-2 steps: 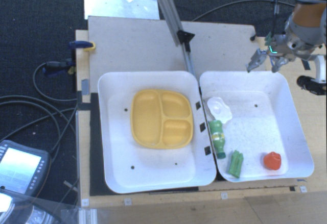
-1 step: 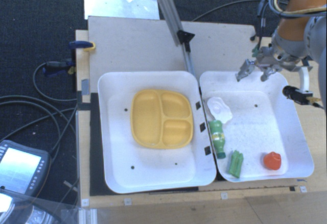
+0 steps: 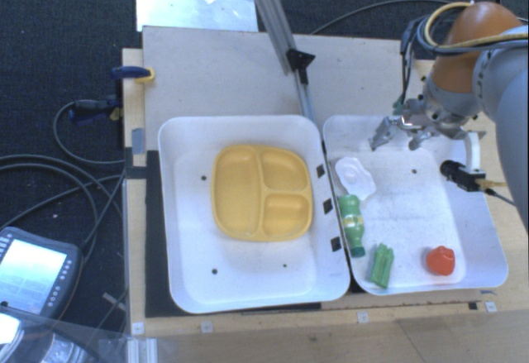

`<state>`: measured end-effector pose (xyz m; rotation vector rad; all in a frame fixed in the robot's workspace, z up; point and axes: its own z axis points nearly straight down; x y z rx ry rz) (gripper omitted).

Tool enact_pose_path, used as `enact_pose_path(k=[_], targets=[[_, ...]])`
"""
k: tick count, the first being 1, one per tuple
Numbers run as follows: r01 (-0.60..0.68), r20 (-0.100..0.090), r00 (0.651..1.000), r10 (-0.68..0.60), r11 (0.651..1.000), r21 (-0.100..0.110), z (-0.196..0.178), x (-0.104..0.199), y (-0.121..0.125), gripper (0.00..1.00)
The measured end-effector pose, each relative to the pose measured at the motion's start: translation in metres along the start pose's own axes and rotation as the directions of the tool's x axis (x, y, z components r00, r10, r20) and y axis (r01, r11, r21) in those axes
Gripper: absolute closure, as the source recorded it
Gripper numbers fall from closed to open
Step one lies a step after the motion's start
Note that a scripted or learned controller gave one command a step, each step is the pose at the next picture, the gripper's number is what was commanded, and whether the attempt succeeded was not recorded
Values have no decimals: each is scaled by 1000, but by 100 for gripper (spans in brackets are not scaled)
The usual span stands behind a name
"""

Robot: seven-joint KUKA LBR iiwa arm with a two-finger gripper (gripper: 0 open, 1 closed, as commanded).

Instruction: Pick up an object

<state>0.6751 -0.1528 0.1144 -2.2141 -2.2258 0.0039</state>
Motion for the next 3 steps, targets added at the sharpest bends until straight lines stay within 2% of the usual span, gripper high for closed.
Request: enact_pose_path(k=[1, 2, 3], targets=[[2, 1, 1000, -2, 1000, -3, 24, 0, 1, 0], [4, 3, 1000, -4, 1000, -9, 11, 0, 2, 100], [-1, 2, 1000, 1, 1000, -11, -38, -7, 8, 100]])
